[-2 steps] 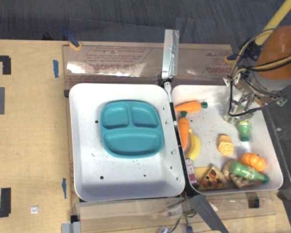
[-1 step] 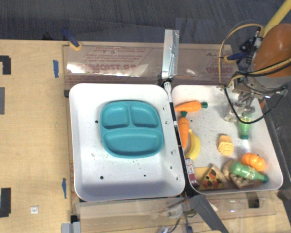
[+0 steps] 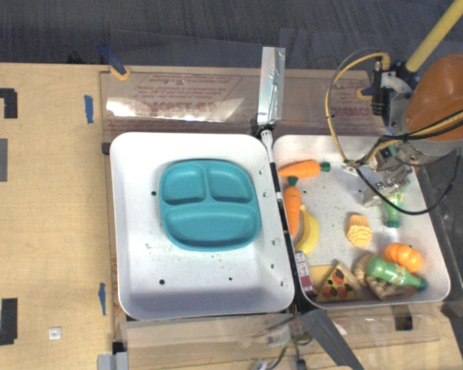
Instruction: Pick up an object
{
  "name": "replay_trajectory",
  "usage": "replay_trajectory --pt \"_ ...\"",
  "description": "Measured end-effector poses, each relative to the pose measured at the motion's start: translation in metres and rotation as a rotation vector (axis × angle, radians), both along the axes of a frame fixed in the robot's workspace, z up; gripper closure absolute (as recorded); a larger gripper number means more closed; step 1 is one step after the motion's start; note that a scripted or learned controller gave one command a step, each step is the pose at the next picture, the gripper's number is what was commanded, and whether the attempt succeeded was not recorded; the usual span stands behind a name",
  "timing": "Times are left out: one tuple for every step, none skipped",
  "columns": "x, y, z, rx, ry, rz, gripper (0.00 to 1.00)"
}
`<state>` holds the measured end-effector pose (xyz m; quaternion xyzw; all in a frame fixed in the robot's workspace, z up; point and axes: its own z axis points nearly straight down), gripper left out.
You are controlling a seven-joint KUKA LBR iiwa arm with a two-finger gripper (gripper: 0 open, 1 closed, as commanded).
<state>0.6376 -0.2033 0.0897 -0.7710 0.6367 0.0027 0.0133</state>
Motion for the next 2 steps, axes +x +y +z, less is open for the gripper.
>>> replay_trajectory --pt "-0.019 0.008 -0.001 -0.008 -0.004 0.34 1.0" --pt "-0.107 -0.002 -0.001 -0.026 0.004 0.394 1.0"
